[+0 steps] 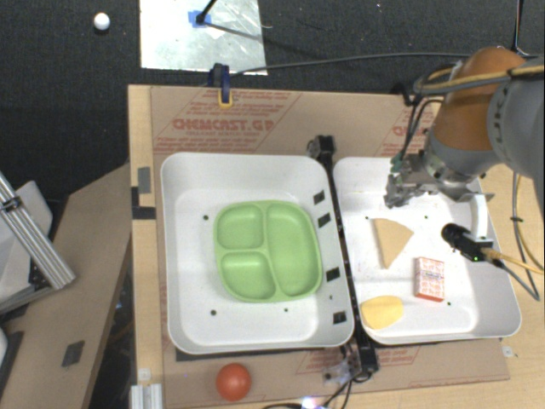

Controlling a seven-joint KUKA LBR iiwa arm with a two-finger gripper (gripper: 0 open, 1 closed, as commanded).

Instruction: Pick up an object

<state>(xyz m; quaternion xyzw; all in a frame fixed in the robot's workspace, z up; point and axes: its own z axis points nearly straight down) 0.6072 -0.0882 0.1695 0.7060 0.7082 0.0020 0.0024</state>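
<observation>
**Reaching into the right bin: arm over scattered objects**

Looking down at a slant, the camera view shows two shallow white bins side by side on a tabletop (255, 118) covered by a printed cardboard sheet. The left bin (183, 228) holds a green divided tray (267, 250) with three compartments, lying flat near the bin's middle. The right bin (494, 313) holds three loose objects: a tan wedge-shaped piece (391, 240) near the bin's centre, a small red-and-white box (429, 278) to its right and slightly nearer the camera, and a yellow rounded object (382, 311) close to the front left corner. All three lie apart from one another.

The grey arm (477, 113) with its orange band enters from the right and bends down over the far part of the right bin. Its jaws (400, 192) hang over the bin floor, just beyond the far tip of the wedge; whether they are parted or closed cannot be told, and nothing is seen between them.

A red ball (232, 381) rests on the tabletop in front of the left bin. A blue clamp (221, 82) grips the cardboard's far edge. A small white ball (102, 21) lies on the dark surface beyond.
</observation>
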